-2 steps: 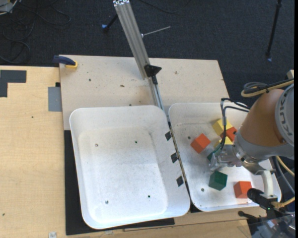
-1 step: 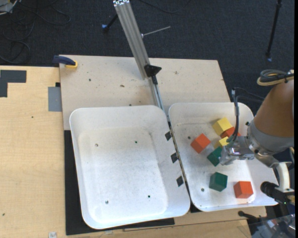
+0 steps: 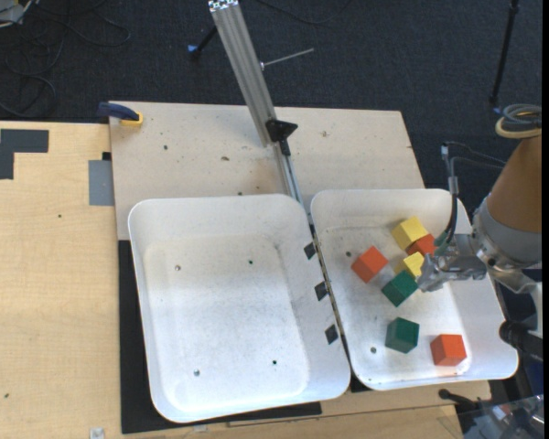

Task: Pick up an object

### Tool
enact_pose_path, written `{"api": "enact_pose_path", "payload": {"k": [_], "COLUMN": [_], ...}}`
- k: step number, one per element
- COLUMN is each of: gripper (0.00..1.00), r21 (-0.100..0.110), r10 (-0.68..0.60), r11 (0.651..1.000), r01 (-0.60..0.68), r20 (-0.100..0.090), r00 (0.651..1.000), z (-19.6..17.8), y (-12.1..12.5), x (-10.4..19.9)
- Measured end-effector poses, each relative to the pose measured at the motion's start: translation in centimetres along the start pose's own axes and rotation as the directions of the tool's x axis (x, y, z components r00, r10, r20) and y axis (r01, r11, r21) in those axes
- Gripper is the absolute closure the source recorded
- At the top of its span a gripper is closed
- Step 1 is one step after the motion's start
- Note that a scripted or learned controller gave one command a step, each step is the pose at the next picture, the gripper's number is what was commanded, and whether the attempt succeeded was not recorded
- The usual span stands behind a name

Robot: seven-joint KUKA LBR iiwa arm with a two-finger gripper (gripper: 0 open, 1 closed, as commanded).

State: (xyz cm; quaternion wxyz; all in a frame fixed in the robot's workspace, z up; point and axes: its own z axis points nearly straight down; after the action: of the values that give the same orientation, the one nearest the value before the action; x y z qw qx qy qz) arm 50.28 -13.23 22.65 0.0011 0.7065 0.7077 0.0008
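Gripper (image 3: 436,273) sits low in right bin (image 3: 494,359), right beside a tight cluster; can't tell its state. Just left of it: small yellow cube (image 3: 413,264) and green block (image 3: 400,288), apparently touching it. Up-left: big yellow cube (image 3: 407,232) with orange piece (image 3: 424,244) against it. Further left, orange cube (image 3: 370,264). Below: dark green cube (image 3: 402,334), red cube (image 3: 448,348). Risk: crowded blocks, so closing likely nudges neighbours or pinches an edge, and the block slips.

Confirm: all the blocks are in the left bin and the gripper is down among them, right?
Wrong bin. The camera view shows the blocks, such as the orange block and a green block, in the right bin, not the left bin. The gripper is indeed down among them.
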Motion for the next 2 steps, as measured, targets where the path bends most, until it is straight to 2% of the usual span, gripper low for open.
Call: {"api": "enact_pose_path", "payload": {"k": [2], "gripper": [1.0], "r21": [0.004], "r10": [-0.004], "r11": [1.0], "r01": [0.004], "r20": [-0.003], "r00": [1.0], "z": [-1.1], "y": [0.7], "x": [11.5]}}
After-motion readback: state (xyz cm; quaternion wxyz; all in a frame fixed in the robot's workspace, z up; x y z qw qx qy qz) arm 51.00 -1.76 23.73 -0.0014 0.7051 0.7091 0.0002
